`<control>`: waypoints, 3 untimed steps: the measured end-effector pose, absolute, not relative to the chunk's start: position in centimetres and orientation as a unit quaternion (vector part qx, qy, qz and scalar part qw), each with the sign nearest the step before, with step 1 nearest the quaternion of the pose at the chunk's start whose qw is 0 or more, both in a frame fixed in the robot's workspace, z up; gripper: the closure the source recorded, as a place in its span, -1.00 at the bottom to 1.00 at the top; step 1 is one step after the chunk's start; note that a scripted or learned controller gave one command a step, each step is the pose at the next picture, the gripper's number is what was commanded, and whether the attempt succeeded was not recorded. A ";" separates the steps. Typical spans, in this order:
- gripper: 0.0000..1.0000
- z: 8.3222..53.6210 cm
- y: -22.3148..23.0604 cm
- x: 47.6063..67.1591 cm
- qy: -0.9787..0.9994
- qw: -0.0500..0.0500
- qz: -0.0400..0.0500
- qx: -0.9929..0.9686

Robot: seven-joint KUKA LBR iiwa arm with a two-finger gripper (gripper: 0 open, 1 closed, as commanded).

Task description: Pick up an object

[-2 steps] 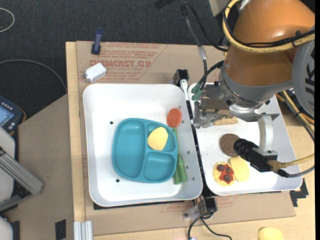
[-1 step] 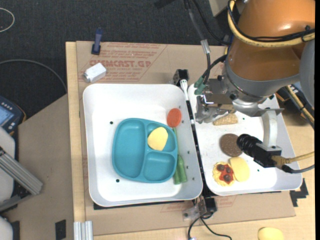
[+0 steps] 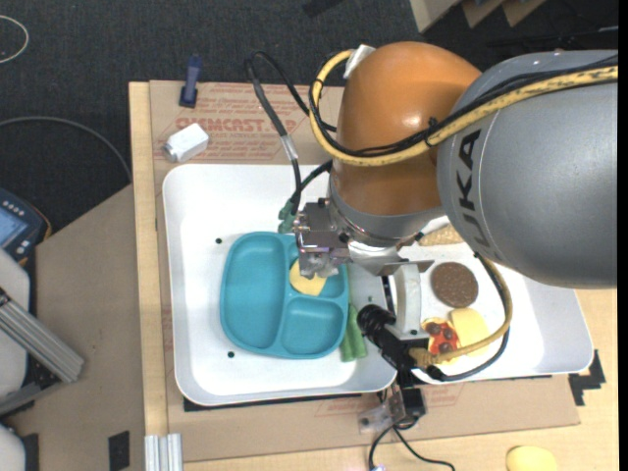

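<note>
The grey arm (image 3: 530, 155) looms over the left bin (image 3: 191, 263), its claw (image 3: 314, 261) above a blue divided tray (image 3: 270, 297). Whether it grips the pale yellow disc (image 3: 308, 284) cannot be told. A clean lift needs a centred, vertical descent.

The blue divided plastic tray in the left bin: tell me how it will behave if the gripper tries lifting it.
The blue divided plastic tray looks moulded and rigid, so it probably stays stiff. It is wide and shallow, so a rim grasp would likely tilt it. The pale yellow disc lying at its right edge might slide off.
</note>
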State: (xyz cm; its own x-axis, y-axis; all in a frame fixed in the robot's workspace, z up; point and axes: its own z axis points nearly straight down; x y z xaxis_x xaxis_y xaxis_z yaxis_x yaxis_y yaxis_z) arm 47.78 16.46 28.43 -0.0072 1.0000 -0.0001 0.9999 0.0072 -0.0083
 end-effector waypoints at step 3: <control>1.00 54.4 22.4 53.9 -0.707 -0.005 -0.009 -0.707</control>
State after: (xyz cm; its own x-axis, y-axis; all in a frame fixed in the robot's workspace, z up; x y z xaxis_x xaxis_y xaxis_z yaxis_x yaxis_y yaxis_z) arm 53.86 22.38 54.38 0.0008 1.0000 0.0059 0.9998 -0.0009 0.0192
